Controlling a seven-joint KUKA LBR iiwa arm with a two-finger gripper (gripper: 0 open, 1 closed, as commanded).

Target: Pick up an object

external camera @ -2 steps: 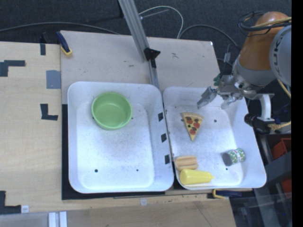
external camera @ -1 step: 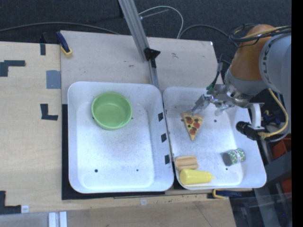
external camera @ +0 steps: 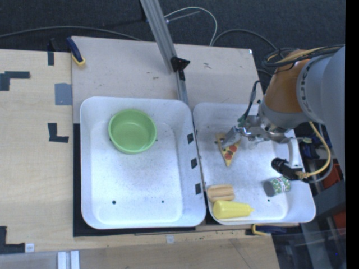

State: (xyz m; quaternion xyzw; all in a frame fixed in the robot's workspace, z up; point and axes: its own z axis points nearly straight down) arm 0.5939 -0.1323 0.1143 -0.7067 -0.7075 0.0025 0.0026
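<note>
Camera view, looking down at a slant on the desk (external camera: 140, 66). Two shallow white bins are lying side by side. The left bin (external camera: 95, 206) is holding a green bowl (external camera: 132, 130). The right bin (external camera: 297, 206) is holding a pizza-slice toy (external camera: 229, 152), a tan bread-roll toy (external camera: 220, 192), a yellow block-shaped toy (external camera: 231, 209) and a small green-and-grey can-like item (external camera: 279, 185).

The grey arm (external camera: 291, 94), with its orange band, is reaching in from the right and hanging over the upper part of the right bin. The hand (external camera: 235, 138) is sitting directly above the pizza-slice toy, apparently touching its upper end; whether its fingers are spread or pressed together cannot be told, and no object is visibly lying between them.

Judged step: closing on the pizza-slice toy. For a sound grasp the fingers should be straddling the slice across its narrow width, descending until level with the bin floor, then closing fully before lifting straight up. The thin, flat slice is likely offering little to grip, so slipping out is the chief risk.
</note>
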